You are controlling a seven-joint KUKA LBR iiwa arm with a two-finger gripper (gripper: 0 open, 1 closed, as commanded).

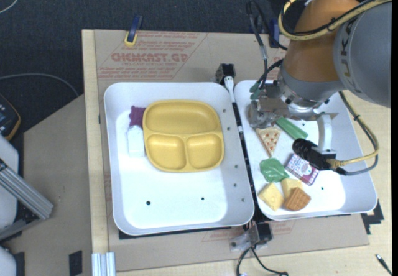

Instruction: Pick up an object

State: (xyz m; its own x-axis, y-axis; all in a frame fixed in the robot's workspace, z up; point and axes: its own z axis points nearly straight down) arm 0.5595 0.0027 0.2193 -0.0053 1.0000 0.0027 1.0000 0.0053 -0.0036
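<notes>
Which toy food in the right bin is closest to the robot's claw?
The waffle-patterned cracker piece, lying just below the gripper. The green leaf, cheese wedge and orange biscuit lie farther down.

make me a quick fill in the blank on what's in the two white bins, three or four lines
1. The yellow plastic divided tray lies in the ____ shallow white bin as the camera sees it.
2. The yellow tray has ____ compartments.
3. The small white bottle with the purple cap lies against the tray's ____ side.
4. The gripper is over the ____ white bin.

Missing words: left; three; left; right
</notes>
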